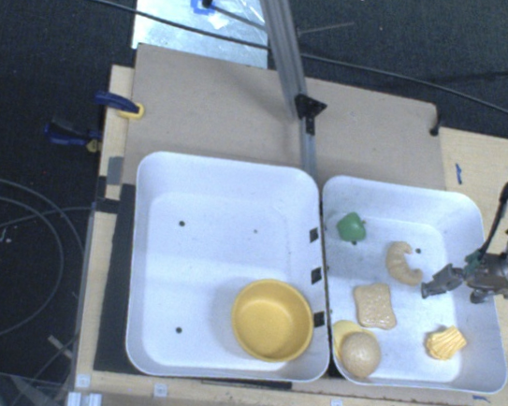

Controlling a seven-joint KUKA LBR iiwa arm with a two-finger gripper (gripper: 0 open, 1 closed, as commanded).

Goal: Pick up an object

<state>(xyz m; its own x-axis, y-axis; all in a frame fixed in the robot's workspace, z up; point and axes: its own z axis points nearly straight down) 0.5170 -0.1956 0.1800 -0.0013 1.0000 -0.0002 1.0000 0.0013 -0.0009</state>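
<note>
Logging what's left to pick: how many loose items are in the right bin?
5: green pepper at the back, croissant near the claw, cracker mid-bin, yellow shell, round bun in front.

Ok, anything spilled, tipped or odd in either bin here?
Nothing stands out. The yellow bowl sits upright in the left bin; the small food items lie apart in the right bin, near the gripper.

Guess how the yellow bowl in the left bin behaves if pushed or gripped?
The yellow bowl looks like thin, smooth plastic, so it's probably light and would slide across the left bin. It sits upright on a wide base, so tipping seems unlikely. A rim grip might slip.
</note>
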